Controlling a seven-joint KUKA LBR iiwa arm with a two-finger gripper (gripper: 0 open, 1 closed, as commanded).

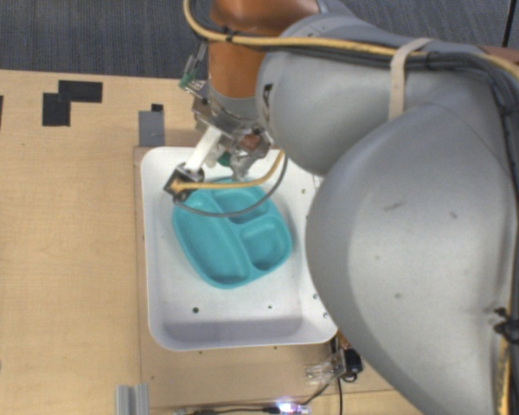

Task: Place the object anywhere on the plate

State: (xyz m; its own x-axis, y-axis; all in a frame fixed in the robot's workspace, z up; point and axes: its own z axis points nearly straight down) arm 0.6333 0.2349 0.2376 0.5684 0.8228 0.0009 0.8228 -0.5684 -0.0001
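Grey arm [398, 232] from right, jaws above far rim of teal plate [233, 240] in white bin [233, 322], open or closed unclear

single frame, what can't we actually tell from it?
1. Camera view: what the gripper carries, if anything; the wrist above hides it.
2. Camera view: far rim of the teal plate, under the gripper.
3. Camera view: right side of the white bin and all beyond, behind the grey arm.
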